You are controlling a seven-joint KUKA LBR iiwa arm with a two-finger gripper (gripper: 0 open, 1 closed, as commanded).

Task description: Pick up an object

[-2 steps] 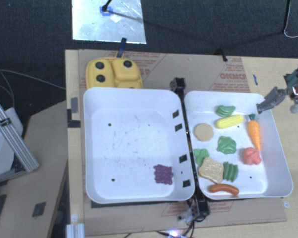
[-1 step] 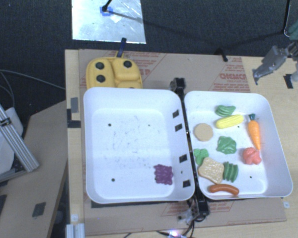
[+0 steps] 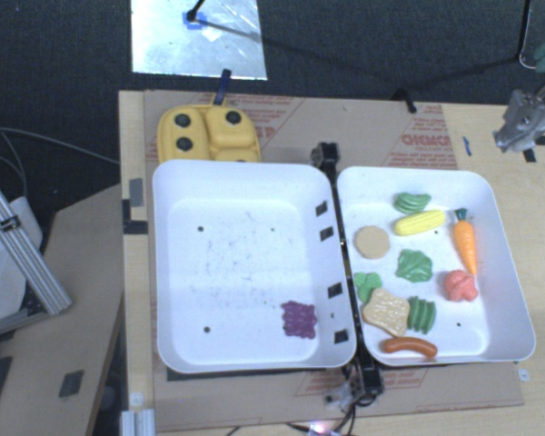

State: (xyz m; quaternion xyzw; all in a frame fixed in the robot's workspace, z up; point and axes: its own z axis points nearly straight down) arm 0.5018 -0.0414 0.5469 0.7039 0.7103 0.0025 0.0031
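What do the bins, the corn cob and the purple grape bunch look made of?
White shallow bins: thin moulded plastic, by the rounded corners and rolled rims; satin finish, the left floor scuffed. Yellow corn cob: probably smooth toy plastic, uniform colour with a slight sheen. Purple grape bunch: likely plastic or rubber, lumpy and matte; the picture is too coarse to settle which.

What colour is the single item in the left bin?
Purple: the grape bunch, seen in the camera view.

Purple grapes (image 3: 299, 319) lay alone in left bin (image 3: 191, 189); corn (image 3: 420, 222), carrot (image 3: 465, 244), sausage (image 3: 409, 346), greens (image 3: 414, 264) scattered in right bin (image 3: 490, 334).
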